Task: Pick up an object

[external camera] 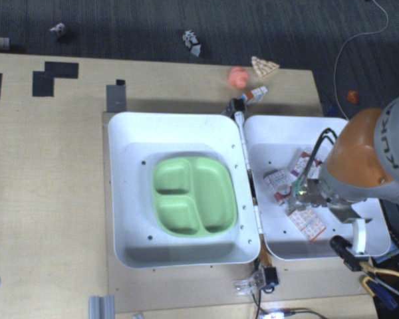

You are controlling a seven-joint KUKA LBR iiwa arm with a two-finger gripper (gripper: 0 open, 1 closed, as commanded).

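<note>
Arm (372,155) reaching into right bin (279,244) from right, gripper (300,195) hovering over red-patterned packets (308,223); finger state unclear. Green divided tray (193,195) sitting in left bin (130,244).

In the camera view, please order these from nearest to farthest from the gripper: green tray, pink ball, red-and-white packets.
From the gripper:
1. Red-and-white packets, right bin, right beside it.
2. Green tray, left bin.
3. Pink ball, on the bench beyond the bins.
</note>
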